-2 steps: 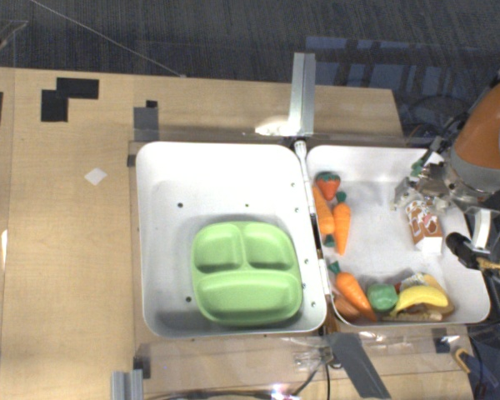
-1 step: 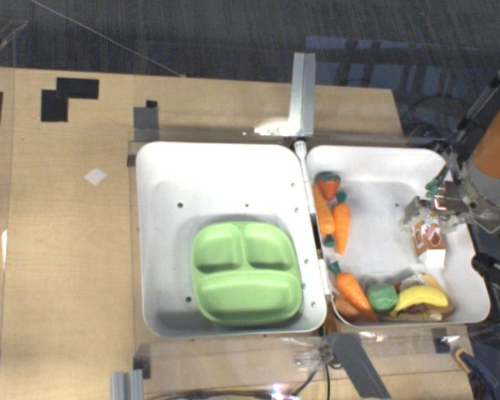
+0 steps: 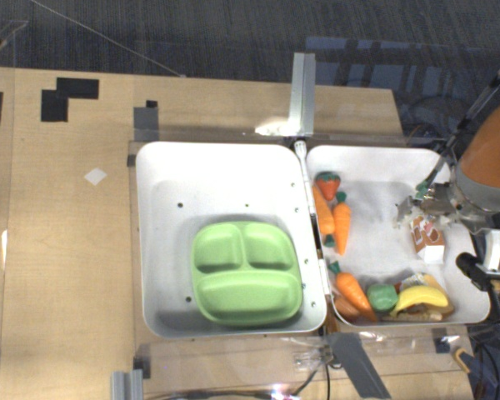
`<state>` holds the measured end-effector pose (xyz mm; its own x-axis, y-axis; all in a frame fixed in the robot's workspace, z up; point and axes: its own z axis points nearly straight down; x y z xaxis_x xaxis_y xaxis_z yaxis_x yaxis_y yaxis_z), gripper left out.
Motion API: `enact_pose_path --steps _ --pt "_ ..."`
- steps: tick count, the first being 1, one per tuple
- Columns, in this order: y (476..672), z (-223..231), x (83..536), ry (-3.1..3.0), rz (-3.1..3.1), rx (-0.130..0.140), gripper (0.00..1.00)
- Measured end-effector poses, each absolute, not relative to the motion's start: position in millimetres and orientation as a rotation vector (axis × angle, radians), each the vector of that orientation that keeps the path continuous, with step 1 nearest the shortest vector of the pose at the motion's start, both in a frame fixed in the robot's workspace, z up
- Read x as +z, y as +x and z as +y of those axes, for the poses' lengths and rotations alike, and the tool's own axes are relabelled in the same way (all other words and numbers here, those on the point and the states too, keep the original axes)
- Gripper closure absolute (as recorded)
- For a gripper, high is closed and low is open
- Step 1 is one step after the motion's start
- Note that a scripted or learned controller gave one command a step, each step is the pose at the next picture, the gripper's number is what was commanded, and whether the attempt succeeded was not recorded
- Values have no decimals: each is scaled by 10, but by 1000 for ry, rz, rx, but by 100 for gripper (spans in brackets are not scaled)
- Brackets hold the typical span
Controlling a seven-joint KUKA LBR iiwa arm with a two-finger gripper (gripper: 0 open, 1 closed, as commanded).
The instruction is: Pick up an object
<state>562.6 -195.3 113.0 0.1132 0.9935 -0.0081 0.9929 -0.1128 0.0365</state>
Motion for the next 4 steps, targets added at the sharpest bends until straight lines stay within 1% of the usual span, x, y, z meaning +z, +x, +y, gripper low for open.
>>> enact_pose_path --steps 1,2,3,4 --pt "5922 -1991 1071 2225 2161 32 0" --pt "5821 -1431 1078 1983 2365 30 0" --pt "6144 -1599 1070 1970 2393 31 0" --pt "6319 -1869 913 1981 2419 10 0"
